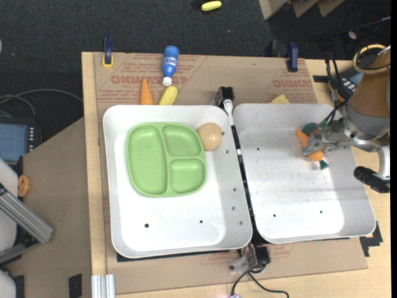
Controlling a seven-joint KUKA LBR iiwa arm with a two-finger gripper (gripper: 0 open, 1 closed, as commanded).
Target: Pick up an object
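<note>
Front edge of bench [186, 272]: a small clip and cable [251, 262] are sitting at the seam between the two bins, nearest the lens.
Left bin [124, 228]: it is carrying a green divided plate [166, 159], all three compartments bare, with a tan round ball [210, 135] resting just off the plate's upper right corner.
Right bin [298, 210]: it is holding one thing, a small orange object [315, 154] with a green bit, lying near the bin's upper right part.
Tool [317, 143]: it is hovering right over the orange object, reaching in from the right; how wide it stands I cannot tell at this angle.
Key relation: the orange object is lying directly at the tool, seemingly touching it, long axis running roughly top-left to bottom-right; whether it is gripped is not clear.
Behind the bins: a blue-and-white bottle [170, 64], a carrot [146, 93] and a yellow corn-like piece [169, 95] are lying on the bench.
Judgement: the grasp looks to be in hand, not yet proven.
</note>
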